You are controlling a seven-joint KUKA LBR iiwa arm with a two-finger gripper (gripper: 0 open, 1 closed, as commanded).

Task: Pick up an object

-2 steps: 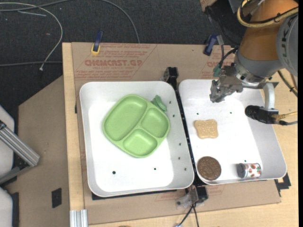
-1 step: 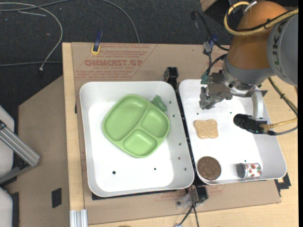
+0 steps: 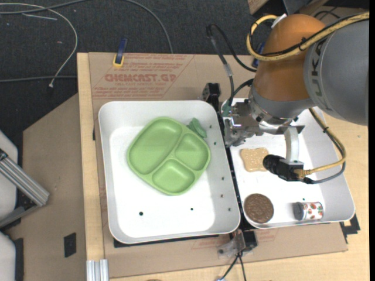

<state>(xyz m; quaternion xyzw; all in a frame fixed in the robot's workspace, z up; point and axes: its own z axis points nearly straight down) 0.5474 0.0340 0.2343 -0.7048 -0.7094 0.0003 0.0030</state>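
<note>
My gripper (image 3: pixel 237 129) hangs over the upper left corner of the right bin (image 3: pixel 345 199), just above a tan slice of toast (image 3: pixel 254 159). The grey and orange arm hides the bin's far half. A round brown disc (image 3: pixel 258 208) lies near the bin's front wall, and a small can with a red and white label (image 3: pixel 309 211) lies on its side to the right of the disc. In the left bin (image 3: pixel 111 157) a green divided plate (image 3: pixel 169 155) lies flat, with a small dark green piece (image 3: pixel 198 127) at its upper right edge.
A black connector on a yellow cable (image 3: pixel 282 167) hangs from the arm just right of the toast. Cardboard (image 3: pixel 146 75) lies under both bins. Loose cables (image 3: pixel 70 16) trail across the dark floor at the back.
</note>
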